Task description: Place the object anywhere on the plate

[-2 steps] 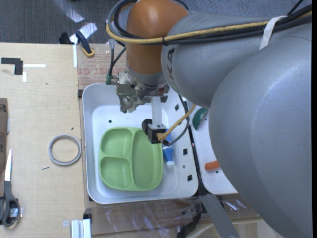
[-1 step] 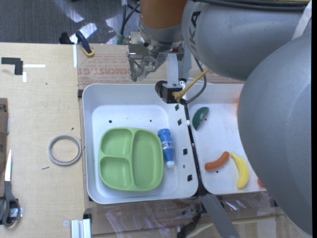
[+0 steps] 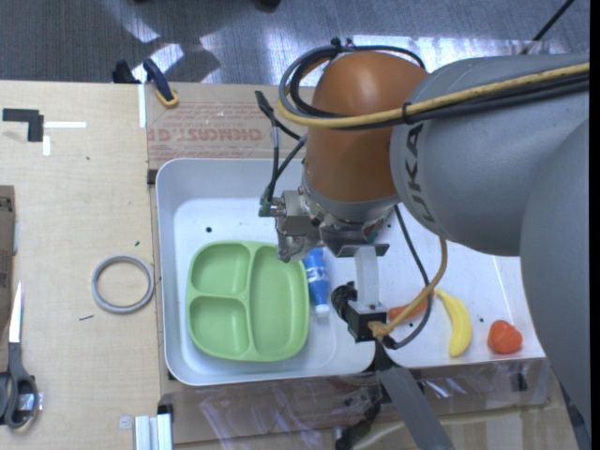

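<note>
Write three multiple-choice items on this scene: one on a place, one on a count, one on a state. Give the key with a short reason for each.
1. Where does the blue bottle lie?
A. beside the green plate's right edge
B. on the wooden bench by the tape ring
C. in a plate compartment

2. How many compartments does the plate have?
A. two
B. three
C. five

3. What do the plate's compartments hold?
A. a banana
B. a bottle
C. nothing

Key: 1 A, the bottle rests on the bin floor against the plate's right side. 2 B, two small sections on the left and one long one on the right. 3 C, all sections show bare green; the banana lies further right.
</note>
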Available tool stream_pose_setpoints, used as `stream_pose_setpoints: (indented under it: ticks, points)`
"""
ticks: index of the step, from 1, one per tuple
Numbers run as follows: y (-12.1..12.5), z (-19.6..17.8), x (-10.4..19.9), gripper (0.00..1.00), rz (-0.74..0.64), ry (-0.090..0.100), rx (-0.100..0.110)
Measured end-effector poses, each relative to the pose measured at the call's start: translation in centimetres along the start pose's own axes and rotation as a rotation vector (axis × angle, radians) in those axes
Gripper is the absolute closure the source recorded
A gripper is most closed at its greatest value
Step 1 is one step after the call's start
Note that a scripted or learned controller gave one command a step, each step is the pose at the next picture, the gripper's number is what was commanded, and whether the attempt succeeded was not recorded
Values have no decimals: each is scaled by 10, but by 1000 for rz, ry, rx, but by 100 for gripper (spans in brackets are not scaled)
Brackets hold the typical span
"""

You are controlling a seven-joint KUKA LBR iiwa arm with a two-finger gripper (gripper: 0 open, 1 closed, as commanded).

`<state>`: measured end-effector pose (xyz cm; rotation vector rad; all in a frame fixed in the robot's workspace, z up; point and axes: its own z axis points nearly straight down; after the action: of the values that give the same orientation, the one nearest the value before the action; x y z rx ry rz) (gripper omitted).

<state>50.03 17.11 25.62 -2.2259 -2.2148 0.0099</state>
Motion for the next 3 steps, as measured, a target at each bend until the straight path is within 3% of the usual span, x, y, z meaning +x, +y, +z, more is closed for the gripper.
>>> stream_pose_setpoints:
  ticks: [1, 2, 3]
  points:
    - [-23, -11, -15, 100, 0, 1, -1]
    - [52, 51, 57, 100, -3, 0, -1]
    - [51, -22, 57, 100, -6, 0, -3]
